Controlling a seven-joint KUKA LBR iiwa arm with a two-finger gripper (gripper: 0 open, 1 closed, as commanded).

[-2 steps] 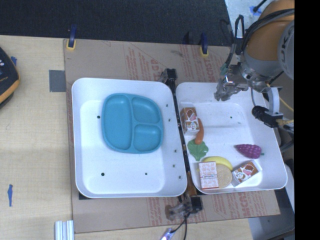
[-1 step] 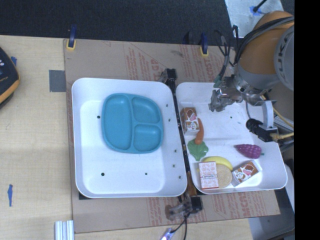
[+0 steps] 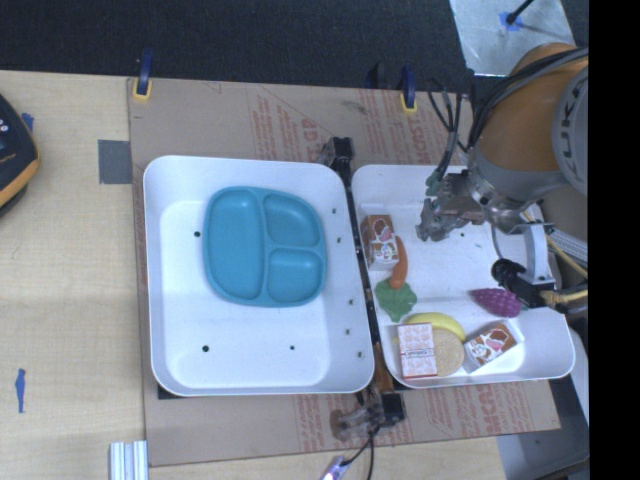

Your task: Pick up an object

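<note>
- Toys lie along the near side of the right bin (image 3: 372, 183): a small carton (image 3: 379, 240), a carrot (image 3: 398, 264) with green leaves (image 3: 396, 299), a banana (image 3: 436, 322), a cracker packet (image 3: 417, 352), a round biscuit (image 3: 449, 353), a second carton (image 3: 491, 345) and a bunch of purple grapes (image 3: 497, 302).
- Left bin (image 3: 160, 268) carries a blue divided plate (image 3: 265, 246), well apart from the arm.
- Hand (image 3: 437, 224) hangs over the far, bare part of the right bin, beside the first carton and carrot but touching neither. Nothing shows between its tips; whether they stand apart or together I cannot tell from this angle.
- Step in hand, as I judge it: choosing a target and coming down on it.
- Best pick is probably the carton or carrot, nearest the hand and lying fairly free, though both sit close to the bin wall.
- Turn the wrist so the tips straddle the short width, not the length.
- Descend straight, close only once low enough around the thing.
- Avoid the crowded near corner, where banana, packet and biscuit touch and a grip may slip or catch two.
</note>
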